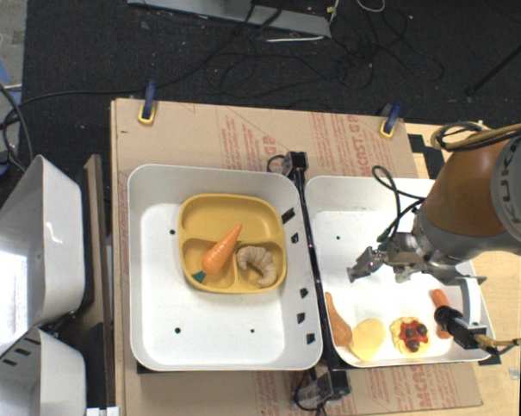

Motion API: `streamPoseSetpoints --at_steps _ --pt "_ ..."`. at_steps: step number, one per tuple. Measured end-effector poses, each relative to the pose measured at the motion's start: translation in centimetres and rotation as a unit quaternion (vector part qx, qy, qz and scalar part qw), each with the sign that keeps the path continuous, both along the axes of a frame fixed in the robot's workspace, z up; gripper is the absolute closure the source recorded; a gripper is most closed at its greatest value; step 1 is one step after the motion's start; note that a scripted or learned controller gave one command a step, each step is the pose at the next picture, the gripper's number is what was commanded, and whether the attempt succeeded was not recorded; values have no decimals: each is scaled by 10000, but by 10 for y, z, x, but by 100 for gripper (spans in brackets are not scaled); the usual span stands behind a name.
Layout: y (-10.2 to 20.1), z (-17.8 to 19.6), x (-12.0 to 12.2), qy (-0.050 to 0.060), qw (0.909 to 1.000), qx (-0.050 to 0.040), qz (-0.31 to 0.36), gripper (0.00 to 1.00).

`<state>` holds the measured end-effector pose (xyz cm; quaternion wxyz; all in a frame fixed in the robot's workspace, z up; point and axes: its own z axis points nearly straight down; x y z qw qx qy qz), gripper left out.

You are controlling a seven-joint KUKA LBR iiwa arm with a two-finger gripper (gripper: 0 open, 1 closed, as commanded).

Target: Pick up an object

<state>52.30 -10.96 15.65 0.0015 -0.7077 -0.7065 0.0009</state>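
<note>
Along the near edge of the right bin (330, 193) lie the likeliest picks: a pale yellow disc (368, 338), a small tart (410, 333) with dark and red topping, an orange wedge (337, 318) at the disc's left, and a red bit (440, 299) further right. All look like light, hard plastic toy food, smooth and apt to slip. The disc is flat, so it should be taken across its edges; the wedge across its narrow width. The pincer (364, 266) hangs over bare bin floor above them, holding nothing; how far it gapes I cannot tell. The left bin (146, 267) bears a yellow plate (191, 213) with a carrot (222, 249) and shrimp (258, 263).
</note>
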Motion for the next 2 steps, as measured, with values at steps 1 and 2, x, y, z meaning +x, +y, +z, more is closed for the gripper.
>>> streamPoseSetpoints --at_steps 1,2 --pt "-1 -64 -4 9 10000 1 -2 0" --pt "0 -50 -3 -15 10000 -1 -10 100"
